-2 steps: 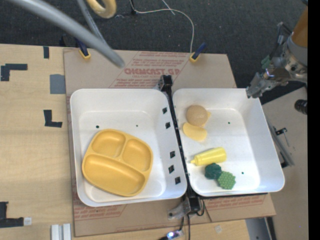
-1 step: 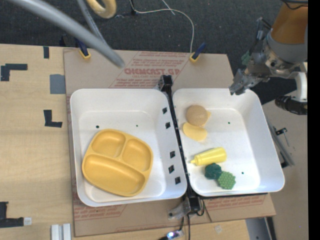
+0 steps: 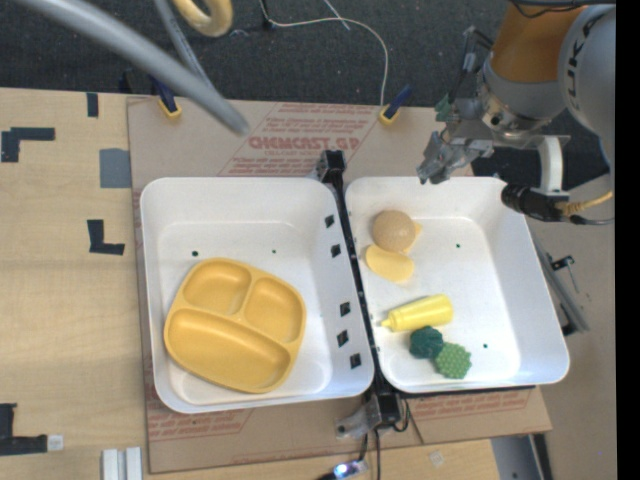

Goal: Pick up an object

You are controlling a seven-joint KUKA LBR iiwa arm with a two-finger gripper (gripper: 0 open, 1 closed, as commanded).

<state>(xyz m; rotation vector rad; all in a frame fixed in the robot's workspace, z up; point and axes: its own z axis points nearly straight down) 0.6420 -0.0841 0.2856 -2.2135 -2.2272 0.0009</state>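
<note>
My gripper (image 3: 437, 166) hangs over the far rim of the right bin (image 3: 520, 268); I cannot tell its state, and nothing shows in it. Inside that bin, a tan ball (image 3: 393, 230) lies nearest the gripper, a pale yellow piece (image 3: 389, 264) touching it, then a yellow bottle (image 3: 418, 314) and two green lumps (image 3: 440, 352). A yellow divided plate (image 3: 235, 323) sits in the left bin (image 3: 165, 218).

Below me, two white bins (image 3: 160, 298) sit side by side on printed cardboard (image 3: 290, 140) covering the wooden surface (image 3: 60, 298). A grey hose (image 3: 110, 30) crosses the frame's upper left.
</note>
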